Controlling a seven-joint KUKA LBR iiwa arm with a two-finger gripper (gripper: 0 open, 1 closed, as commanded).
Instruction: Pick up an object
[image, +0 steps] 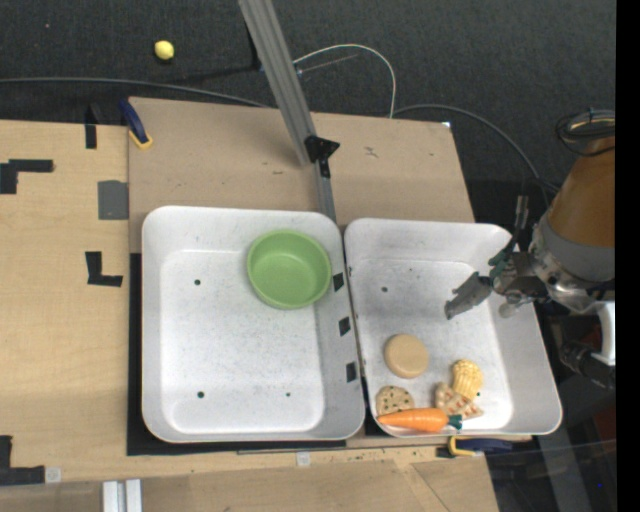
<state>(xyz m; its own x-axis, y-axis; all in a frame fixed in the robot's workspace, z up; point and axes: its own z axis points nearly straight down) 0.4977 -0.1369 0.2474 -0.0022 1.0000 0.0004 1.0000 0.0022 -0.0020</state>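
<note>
My gripper (472, 297) hangs over the right part of the right bin (430, 250), above bare floor, with nothing seen in it. Below and left of it lies a round beige biscuit (406, 355). Along the bin's front edge lie a dotted cracker (394, 400), an orange carrot (415, 421) and a yellow corn cob (465, 378) with a small pale toy (458, 403) beside it. A green bowl (288, 268) stands upright at the back right of the left bin (180, 330).
A slanted metal pole (285, 85) comes down to the bins' shared back edge. Cables (400, 90) run over the dark floor behind. A blue clamp (137, 122) grips the board's back left corner. A yellow ball (164, 49) lies far back.
</note>
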